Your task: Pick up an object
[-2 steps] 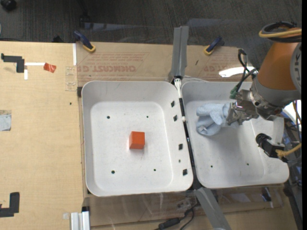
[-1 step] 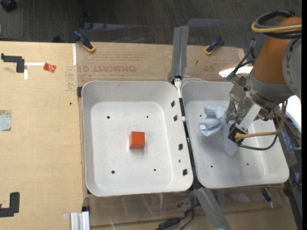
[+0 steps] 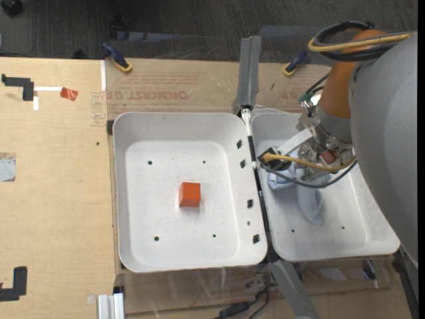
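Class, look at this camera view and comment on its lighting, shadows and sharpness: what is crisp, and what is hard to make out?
Camera view: even, soft light; the orange block is crisp and casts only a faint shadow in the left bin; the tool is murky among cables and shade over the right bin; the grey arm looms large and soft-edged.

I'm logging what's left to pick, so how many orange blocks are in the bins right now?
1. The orange block sits near the middle of the left bin. In the right bin the arm and gripper cover part of the floor, so another could be hidden there.
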{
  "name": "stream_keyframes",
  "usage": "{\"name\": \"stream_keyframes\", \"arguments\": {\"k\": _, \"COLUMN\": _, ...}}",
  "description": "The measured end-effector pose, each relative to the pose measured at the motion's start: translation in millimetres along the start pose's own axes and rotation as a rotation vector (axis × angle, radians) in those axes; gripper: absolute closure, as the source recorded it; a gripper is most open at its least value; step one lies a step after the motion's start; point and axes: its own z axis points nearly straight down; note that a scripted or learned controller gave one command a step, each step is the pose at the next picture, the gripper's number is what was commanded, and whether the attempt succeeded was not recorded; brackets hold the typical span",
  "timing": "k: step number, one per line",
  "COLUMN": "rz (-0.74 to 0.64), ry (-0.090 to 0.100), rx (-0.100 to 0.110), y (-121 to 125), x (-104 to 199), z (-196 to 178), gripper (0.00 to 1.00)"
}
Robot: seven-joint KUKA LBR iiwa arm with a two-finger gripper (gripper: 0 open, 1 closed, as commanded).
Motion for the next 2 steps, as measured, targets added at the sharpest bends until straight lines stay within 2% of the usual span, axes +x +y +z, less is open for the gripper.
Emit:
{"name": "stream_keyframes", "arguments": {"k": 1, "rz": 0.223, "ry": 0.002, "rx": -0.001, "y": -20.8, "x": -26.4, "z": -89.0, "gripper": 1.0}}
{"name": "stream_keyframes", "arguments": {"k": 2, "rz": 0.2, "ry": 0.001, "rx": -0.001, "y": -0.1, "x": 3.6, "z": -79.0, "gripper": 1.0}}
